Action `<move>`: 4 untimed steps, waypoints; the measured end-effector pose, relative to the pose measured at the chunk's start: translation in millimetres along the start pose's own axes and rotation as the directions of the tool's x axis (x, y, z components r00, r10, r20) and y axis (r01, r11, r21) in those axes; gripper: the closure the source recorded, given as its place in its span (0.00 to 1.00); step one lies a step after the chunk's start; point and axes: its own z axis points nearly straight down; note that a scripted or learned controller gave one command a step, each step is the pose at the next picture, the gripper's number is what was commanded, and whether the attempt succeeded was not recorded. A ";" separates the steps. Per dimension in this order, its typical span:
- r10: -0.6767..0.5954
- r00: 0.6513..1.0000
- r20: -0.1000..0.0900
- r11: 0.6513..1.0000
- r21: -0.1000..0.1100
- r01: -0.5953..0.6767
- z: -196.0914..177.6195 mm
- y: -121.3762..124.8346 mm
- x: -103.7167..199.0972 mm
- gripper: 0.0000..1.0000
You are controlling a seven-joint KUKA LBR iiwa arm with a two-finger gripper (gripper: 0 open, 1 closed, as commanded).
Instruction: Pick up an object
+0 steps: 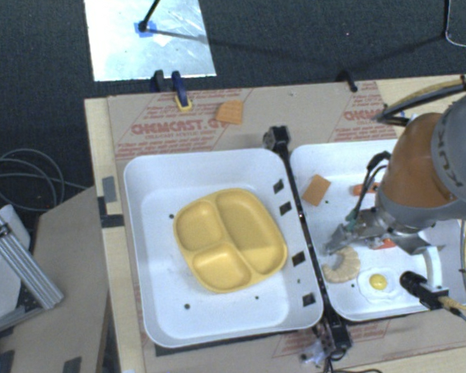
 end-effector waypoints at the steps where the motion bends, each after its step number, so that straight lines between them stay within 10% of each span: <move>1: 0.000 1.000 0.000 1.000 0.001 0.000 0.4 34.1 1.0 0.00; 2: 0.006 1.000 -0.002 1.000 0.008 -0.006 1.0 -25.9 -4.8 0.00; 4: 0.004 1.000 -0.001 1.000 0.004 -0.004 0.8 -23.3 -4.0 0.00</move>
